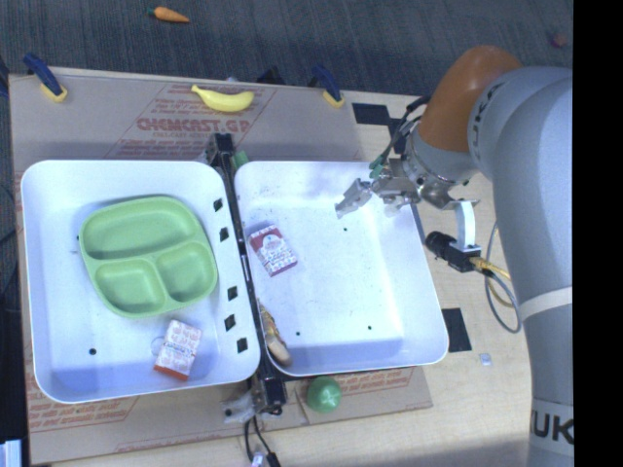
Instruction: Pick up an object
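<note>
A small red and white packet [273,250] lies flat in the right bin [389,290], near its left wall. My gripper [362,198] hangs over the upper right part of that bin, well to the right of the packet and above it in the view. Nothing shows between its fingers. A second red and white packet [177,348] lies in the left bin [49,261], below a green divided plate [148,255].
A yellow banana [224,97] rests on the cardboard behind the bins. A green ball [324,394] sits on the bench in front of the right bin. A tan object [274,341] lies at the right bin's lower left corner. Blue clamps [45,76] hold the cardboard.
</note>
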`<action>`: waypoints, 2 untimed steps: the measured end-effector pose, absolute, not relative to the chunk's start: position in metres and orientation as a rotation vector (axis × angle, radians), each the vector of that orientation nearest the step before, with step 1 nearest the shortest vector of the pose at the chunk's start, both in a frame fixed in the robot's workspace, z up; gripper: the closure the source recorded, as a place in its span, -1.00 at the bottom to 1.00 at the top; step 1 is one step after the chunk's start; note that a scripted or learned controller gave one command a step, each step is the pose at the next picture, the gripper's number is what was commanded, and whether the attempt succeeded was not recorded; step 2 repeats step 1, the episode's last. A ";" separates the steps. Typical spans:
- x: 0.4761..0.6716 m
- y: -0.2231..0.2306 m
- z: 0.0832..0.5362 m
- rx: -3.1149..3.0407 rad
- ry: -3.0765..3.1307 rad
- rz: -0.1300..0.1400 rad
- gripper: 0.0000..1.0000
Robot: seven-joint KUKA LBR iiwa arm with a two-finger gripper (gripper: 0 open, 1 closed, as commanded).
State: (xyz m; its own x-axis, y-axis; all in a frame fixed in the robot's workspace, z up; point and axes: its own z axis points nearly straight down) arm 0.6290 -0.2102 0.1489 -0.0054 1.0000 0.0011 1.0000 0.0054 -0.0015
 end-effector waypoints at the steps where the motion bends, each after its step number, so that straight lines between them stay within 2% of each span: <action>1: 0.639 -0.175 0.124 -2.212 -2.227 0.003 -1.00; 2: 0.639 -0.175 0.124 -2.212 -2.227 0.003 -1.00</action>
